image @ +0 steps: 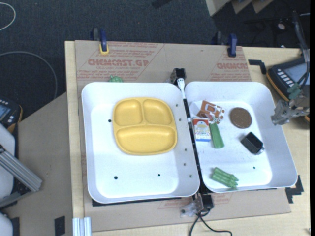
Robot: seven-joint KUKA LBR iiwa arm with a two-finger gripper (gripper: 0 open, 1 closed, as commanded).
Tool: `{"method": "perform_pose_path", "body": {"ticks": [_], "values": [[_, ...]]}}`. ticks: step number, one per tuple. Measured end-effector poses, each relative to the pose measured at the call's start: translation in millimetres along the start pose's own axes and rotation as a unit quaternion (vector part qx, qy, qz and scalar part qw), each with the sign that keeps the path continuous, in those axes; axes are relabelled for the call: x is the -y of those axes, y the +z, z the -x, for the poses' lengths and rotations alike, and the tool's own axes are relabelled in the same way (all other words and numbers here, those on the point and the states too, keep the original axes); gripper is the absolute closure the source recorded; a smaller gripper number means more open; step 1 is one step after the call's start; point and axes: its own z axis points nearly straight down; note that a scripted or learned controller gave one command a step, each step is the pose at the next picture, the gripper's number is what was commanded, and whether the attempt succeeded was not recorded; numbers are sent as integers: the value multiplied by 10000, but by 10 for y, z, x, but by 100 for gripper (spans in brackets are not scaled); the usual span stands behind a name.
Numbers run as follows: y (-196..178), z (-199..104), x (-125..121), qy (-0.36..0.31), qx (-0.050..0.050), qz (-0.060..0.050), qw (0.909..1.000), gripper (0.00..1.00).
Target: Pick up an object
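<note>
Red print reading "CHEMCAST GP" stands on the brown board (147, 55) under the bins, once at upper left of the gripper (285, 113), repeated nearer it, partly legible

A brown board (147, 55) is lying beneath the two white bins (98, 181), with two blue clamps (102, 37) gripping the board's far edge.

Both bins (98, 181) (266, 173) are showing plain white w/ small black dots. Divided plate (145, 126) in the left bin is looking solid yellow. In the right bin: round disc (241, 117) is reading brown, small block (252, 143) black, ridged piece (224, 177) & marker-like stick (216, 135) green, packets (209, 112) are showing orange-brown/white print. Clamps (103, 37) (232, 45) are showing blue.
</note>
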Motion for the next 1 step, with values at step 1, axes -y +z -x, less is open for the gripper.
{"method": "perform_pose_path", "body": {"ticks": [1], "values": [[-1278, 581, -64, 48, 64, 133, 9999, 100]]}}
